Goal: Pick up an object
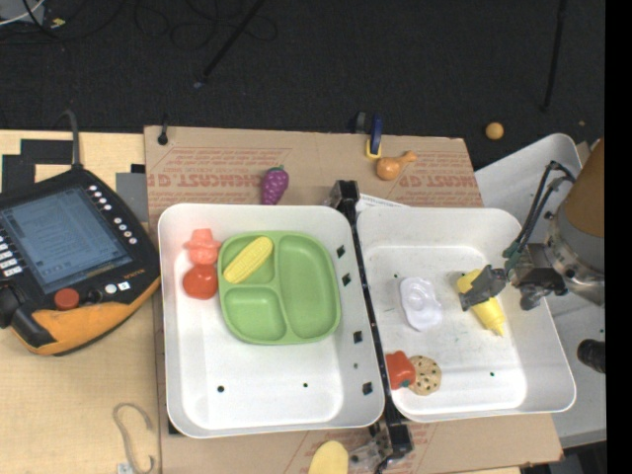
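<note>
My gripper [507,292] reaches into the right bin [533,388] from the right, low over its right half. It is open, its two dark fingers [481,287] spread apart. A yellow toy [491,314] lies on the bin floor, partly under the left finger and partly between the two, and nothing is lifted. To the left lie a white crumpled object [422,303], a cookie [426,374] and a small red piece [399,368]. The left bin [257,393] holds a green divided plate [296,294] bearing a corn cob [246,258], with a pink toy [201,246] and a red tomato [199,282] beside it.
Behind the bins, a purple grape bunch [275,184] and an orange pear-shaped toy [392,165] rest on the cardboard. A yellow object [329,456] lies at the front edge. A teach pendant [69,255] sits on the bench at left.
</note>
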Controlling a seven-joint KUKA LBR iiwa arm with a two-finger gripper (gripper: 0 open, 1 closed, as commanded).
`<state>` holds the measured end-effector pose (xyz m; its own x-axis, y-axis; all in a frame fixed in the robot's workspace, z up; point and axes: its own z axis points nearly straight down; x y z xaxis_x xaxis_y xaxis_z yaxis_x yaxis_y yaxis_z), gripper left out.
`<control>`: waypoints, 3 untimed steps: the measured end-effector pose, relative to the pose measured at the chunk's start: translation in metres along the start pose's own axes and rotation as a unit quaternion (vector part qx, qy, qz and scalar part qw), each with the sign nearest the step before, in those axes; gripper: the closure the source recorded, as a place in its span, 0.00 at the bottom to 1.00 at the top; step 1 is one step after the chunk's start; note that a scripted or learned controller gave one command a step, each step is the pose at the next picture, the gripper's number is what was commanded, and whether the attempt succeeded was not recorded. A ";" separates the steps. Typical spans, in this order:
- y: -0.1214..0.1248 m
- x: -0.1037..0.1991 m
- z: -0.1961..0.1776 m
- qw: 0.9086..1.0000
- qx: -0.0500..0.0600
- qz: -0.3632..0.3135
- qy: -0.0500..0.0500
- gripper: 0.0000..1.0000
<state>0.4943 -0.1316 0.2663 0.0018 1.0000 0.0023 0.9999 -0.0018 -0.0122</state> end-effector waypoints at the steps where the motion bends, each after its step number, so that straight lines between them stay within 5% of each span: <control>1: 0.002 0.000 -0.005 1.000 -0.006 -0.001 -0.001 0.00; 3: -0.011 0.000 0.102 1.000 -0.002 -0.001 0.000 0.00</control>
<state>0.4817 -0.1314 0.1640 -0.0001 1.0000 0.0023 1.0000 0.0002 -0.0075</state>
